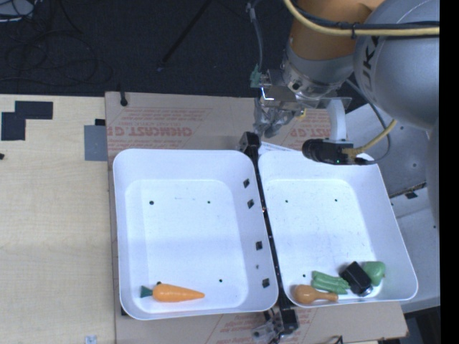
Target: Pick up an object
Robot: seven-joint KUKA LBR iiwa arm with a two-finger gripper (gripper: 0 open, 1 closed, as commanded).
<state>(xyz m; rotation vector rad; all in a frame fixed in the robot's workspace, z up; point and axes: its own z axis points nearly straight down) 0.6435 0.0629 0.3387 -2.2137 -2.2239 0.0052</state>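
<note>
Your gripper [276,120] hangs above the far rim between the bins; you cannot tell its jaw state. A carrot [176,292] lies in the left bin [179,165].

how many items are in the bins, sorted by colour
orange: 2, the carrot in the left bin and a pear-shaped piece in the right bin
green: 2, a long pod and a rounded piece, both in the right bin
black: 1, a small block in the right bin
total: 5
</note>
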